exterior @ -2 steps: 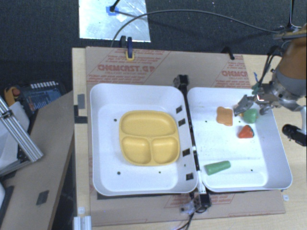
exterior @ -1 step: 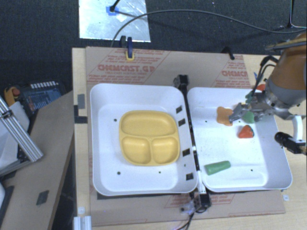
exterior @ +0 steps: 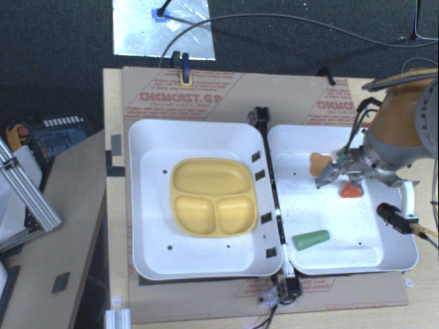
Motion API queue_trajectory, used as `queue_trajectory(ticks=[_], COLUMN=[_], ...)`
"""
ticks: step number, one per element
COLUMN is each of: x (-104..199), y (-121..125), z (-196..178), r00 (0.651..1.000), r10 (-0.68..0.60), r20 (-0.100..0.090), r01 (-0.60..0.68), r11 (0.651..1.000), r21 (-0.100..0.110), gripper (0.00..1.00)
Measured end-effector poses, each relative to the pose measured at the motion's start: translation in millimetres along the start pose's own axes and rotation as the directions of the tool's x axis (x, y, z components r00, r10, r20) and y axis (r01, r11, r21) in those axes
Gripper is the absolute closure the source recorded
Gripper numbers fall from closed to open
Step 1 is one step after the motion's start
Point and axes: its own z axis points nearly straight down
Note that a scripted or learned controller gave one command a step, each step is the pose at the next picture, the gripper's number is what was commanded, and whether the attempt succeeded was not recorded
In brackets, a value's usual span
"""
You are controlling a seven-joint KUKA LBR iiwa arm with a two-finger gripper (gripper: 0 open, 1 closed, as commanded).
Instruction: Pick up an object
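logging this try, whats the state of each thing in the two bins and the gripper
yellow tray: upright, flat in the left bin, its compartments bare
green object: lying on its side, near the right bin's front edge
orange object: resting on the right bin's floor, beside the gripper
red object: on the floor, just under the gripper
gripper: low over the right bin, grip unclear

Legible marking: "CHEMCAST GP", red print, on the brown board (exterior: 206, 91) under the two white bins (exterior: 137, 184), read just behind the left bin. The same red print repeats behind the right bin, partly cut off. Fainter red print along the board's front edge cannot be read.
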Motion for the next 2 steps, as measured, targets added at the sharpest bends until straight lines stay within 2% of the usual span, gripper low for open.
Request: queue_trajectory(ticks=[1, 2], x=[-0.8, -1.2], y=[0.9, 2.5], z=[-12.8, -56.2], r00=[1.0, 1.0], r10=[0.0, -0.003], r20=[0.002, 0.002], r01=[0.0, 0.003], r11=[1.0, 1.0], r21=[-0.004, -0.008], gripper=[1.0, 1.0])
